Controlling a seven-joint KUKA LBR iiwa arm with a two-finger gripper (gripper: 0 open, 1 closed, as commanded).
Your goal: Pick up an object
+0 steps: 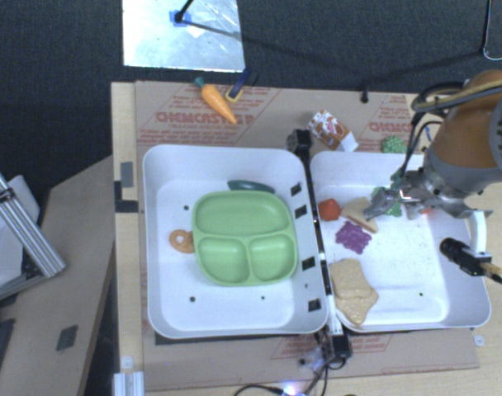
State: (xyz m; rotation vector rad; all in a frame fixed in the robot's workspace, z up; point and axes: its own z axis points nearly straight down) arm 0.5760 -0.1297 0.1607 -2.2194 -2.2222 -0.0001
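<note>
Gripper point(389, 202), grip state indeterminable, poised over the right white plastic bin point(461, 308); pale tan wedge-shaped toy point(360, 213) lies just left, angled near-left to far-right.

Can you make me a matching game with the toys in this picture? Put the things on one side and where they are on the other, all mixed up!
Things:
1. green divided plate
2. toy carrot
3. purple toy
4. small pretzel

Places:
A. on the cardboard behind the bins
B. in the right bin, near the pincer
C. middle of the left bin
D. in the left bin, just left of the plate

Pairs: 1-C, 2-A, 3-B, 4-D
</note>
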